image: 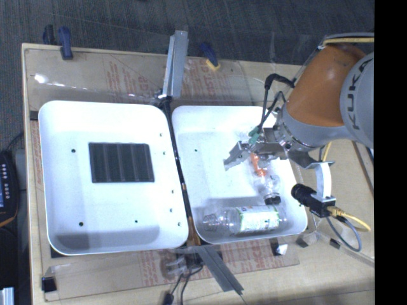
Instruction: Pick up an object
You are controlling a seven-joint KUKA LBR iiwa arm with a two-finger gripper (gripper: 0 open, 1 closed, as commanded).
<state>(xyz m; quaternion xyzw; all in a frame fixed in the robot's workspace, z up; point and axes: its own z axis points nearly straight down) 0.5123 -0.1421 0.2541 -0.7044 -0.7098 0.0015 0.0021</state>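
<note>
My gripper hangs over the middle of the right bin, reaching in from the right. Just right of it and below lies a small clear bottle with a black cap at its near end and an orange patch at its far end. A larger clear plastic bottle with a pale label lies on its side along the bin's near wall. I see nothing held in the gripper.
The left bin holds a flat dark grey ribbed rectangle near its middle. A metal bar stands at the far end of the divide between the bins. Blue clamps grip the bench's far edge.
</note>
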